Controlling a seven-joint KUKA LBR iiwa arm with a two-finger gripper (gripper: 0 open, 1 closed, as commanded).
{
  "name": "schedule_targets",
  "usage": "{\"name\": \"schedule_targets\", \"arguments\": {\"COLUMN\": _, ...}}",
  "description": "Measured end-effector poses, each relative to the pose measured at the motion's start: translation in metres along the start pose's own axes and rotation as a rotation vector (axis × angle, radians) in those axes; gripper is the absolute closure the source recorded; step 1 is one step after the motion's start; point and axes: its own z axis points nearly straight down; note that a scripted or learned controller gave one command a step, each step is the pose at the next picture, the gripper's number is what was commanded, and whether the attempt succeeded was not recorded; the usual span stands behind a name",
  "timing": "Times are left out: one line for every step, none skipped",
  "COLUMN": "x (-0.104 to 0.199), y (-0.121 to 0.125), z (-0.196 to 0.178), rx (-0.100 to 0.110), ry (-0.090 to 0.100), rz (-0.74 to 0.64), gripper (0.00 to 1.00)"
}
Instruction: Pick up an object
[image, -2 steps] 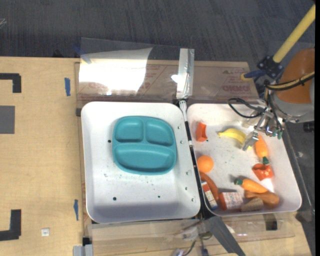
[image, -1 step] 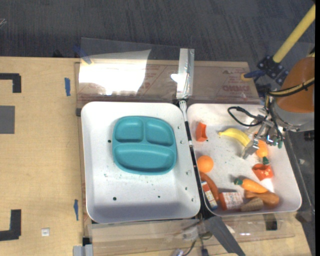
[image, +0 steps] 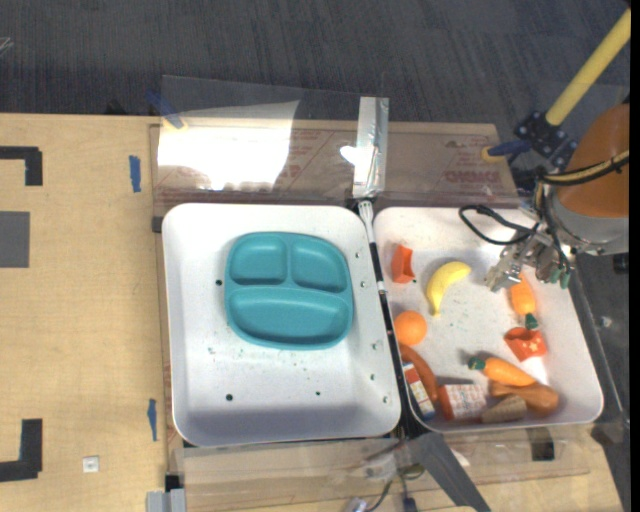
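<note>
Hovering Over a Bin of Toy Food

Hanging over the upper right corner of the right bin (image: 585, 330), the fingers (image: 525, 268) show as a blur of metal and black cable; whether they are spread or closed, or hold anything, cannot be told. Just below them lies a small orange carrot (image: 521, 297) with a green tip. A smooth, curved yellow banana (image: 446, 283) rests near the bin's middle, with a round orange (image: 409, 327) below it and a squarish orange cup (image: 401, 263) above, beside the divider. A glossy red strawberry (image: 527, 343) with green leaves sits by the right wall. Along the bottom wall lie a larger carrot (image: 509, 372), a brown bread roll (image: 537, 399), a red-and-white labelled can (image: 461, 400) on its side, its writing too small to read, and a long red sausage (image: 420, 372).

The left bin (image: 200, 390), white and speckled, bears a matte teal tray (image: 290, 290) with three rounded compartments. Both bins sit on a pale wooden desk (image: 70, 300).
</note>
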Motion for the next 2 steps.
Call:
{"name": "schedule_targets", "arguments": {"x": 0.0096, "y": 0.0603, "z": -0.0946, "rx": -0.004, "ry": 0.004, "rz": -0.040, "gripper": 1.00}}
{"name": "schedule_targets", "arguments": {"x": 0.0114, "y": 0.0574, "z": -0.0891, "rx": -0.001, "ry": 0.014, "rz": -0.037, "gripper": 0.00}}
